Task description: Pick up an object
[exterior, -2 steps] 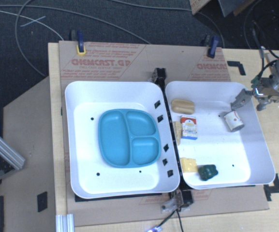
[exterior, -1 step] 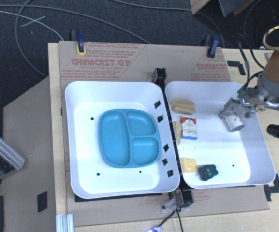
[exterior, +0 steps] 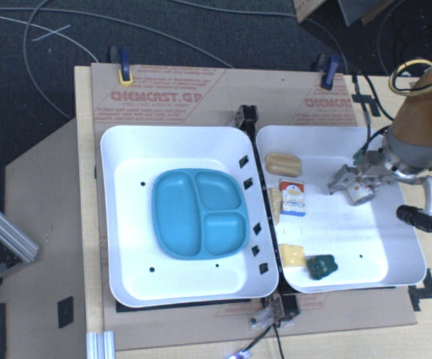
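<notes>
In the right bin [exterior: 395, 271] lie the loose objects: a tan bread-like piece [exterior: 283, 163] near the far left corner, a small red-and-white carton [exterior: 293, 197] just below it, a yellow block [exterior: 291, 255] against the left wall, and a dark green lump [exterior: 322, 266] beside that. The gripper [exterior: 356, 186] hangs over the bin's upper right part, well apart from them all — whether open or closed I cannot tell. The left bin [exterior: 126, 275] holds a blue divided tray [exterior: 199, 212].
</notes>
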Robot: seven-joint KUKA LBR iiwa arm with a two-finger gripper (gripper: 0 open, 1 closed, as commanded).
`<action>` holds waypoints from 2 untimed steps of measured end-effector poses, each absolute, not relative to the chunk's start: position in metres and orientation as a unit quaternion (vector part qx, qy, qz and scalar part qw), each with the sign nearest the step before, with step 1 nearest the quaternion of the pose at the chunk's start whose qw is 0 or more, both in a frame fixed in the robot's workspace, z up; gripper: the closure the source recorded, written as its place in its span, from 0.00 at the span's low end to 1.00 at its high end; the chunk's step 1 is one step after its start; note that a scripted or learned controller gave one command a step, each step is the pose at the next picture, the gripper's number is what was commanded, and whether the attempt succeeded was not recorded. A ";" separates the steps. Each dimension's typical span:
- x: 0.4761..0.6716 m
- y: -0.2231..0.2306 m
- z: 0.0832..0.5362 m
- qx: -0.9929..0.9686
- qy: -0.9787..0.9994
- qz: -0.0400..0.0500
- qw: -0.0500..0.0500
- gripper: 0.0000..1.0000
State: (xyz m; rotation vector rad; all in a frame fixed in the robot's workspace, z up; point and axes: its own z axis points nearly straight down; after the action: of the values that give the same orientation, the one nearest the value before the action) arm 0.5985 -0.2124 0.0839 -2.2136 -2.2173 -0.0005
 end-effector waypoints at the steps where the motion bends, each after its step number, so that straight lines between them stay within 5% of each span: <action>1: 0.600 -0.214 0.098 -0.706 -0.708 -0.001 0.001 1.00; 2: 0.609 -0.207 0.150 -0.706 -0.708 -0.002 -0.003 1.00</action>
State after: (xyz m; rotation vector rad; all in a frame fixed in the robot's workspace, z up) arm 0.6094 -0.2073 0.1497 -2.2230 -2.2282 -0.0053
